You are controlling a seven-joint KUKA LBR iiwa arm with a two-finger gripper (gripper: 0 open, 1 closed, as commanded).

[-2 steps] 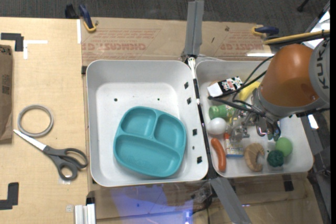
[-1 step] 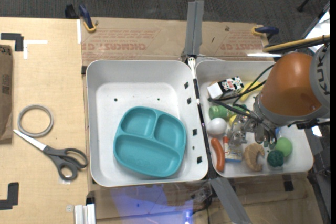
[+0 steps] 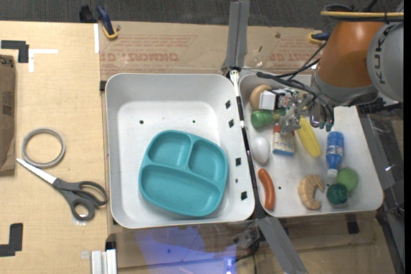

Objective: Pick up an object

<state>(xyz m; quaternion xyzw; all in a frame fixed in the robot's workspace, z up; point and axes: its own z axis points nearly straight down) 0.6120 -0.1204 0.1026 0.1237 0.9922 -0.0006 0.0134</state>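
Observation:
My gripper (image 3: 291,115) hangs low over the back middle of the right bin (image 3: 367,138), under the orange-banded wrist (image 3: 347,54). Directly below and around it lie a small white and red carton (image 3: 283,142), a yellow corn cob (image 3: 310,140) and a green pepper-like piece (image 3: 262,119). A tan round item (image 3: 261,95) sits at the bin's back left. Further forward are a white egg (image 3: 260,149), a red sausage (image 3: 266,189), a croissant (image 3: 311,192), a blue bottle (image 3: 334,149), a light green apple (image 3: 348,178) and a dark green piece (image 3: 336,194).
The left bin (image 3: 122,112) holds a teal divided plate (image 3: 185,172). A grey divider (image 3: 237,35) runs between the bins at the back. On the bench to the left lie scissors (image 3: 64,188) and a tape roll (image 3: 43,147).

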